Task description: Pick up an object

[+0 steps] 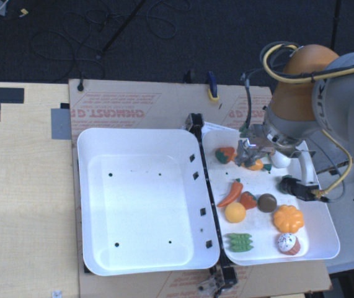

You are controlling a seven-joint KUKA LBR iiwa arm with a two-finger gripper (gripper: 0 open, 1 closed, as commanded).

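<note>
My gripper (pixel 248 155) hangs low over the far end of the right bin (pixel 325 241), under the grey wrist with the orange band (pixel 300 85). A small yellow-orange piece (pixel 256 164) lies right at its tip, partly hidden by it. Just left of the gripper sits a red and green toy (pixel 225 155). A white object (pixel 280 159) lies to its right. Nearer the front are an orange chili (pixel 230 194), a red piece (pixel 247 199), a brown ball (pixel 266 202), a yellow ball (pixel 235 213), an orange pumpkin (pixel 287 218), a green pea pod (pixel 240 242) and a white-red ball (pixel 287 244).
The left bin (pixel 90 166) stands beside the right one, joined by a black divider (pixel 204 185). A black part with cables (pixel 297 188) hangs off the arm over the right bin's right side. A cardboard sheet (pixel 133 107) lies under both bins.
</note>
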